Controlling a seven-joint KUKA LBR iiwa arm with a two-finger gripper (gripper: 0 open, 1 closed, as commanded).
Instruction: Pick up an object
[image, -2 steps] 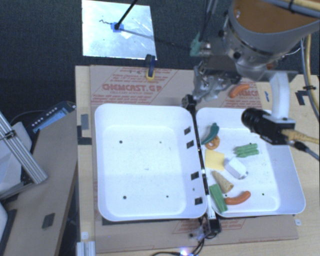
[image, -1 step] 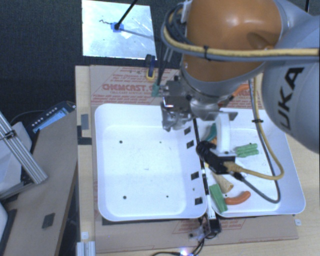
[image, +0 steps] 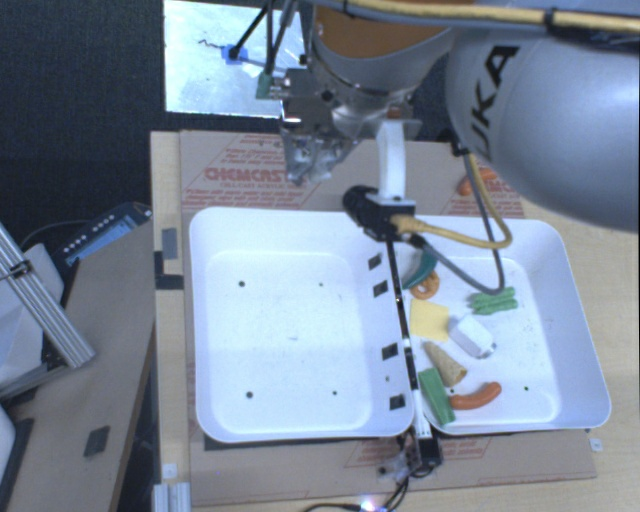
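Observation:
My gripper (image: 306, 165) hangs under the grey arm and its orange band, over the cardboard just behind the back rim of the left bin (image: 215, 225). I see nothing in it. The right bin (image: 575, 300) holds several small toys: an orange pretzel (image: 426, 288), a teal piece (image: 421, 267), a green bundle (image: 494, 300), a yellow slice (image: 430, 320), a white cylinder (image: 472, 338), a tan cone (image: 447, 362), a green block (image: 436, 396) and a red-orange sausage (image: 476, 397). All lie well to the right of and in front of the gripper.
A black fitting with a yellow cable (image: 455, 238) hangs over the divider between the bins. A small orange item (image: 465, 186) lies on the cardboard behind the right bin. A metal rail (image: 40, 310) and a blue-trimmed device (image: 100, 232) sit at the left.

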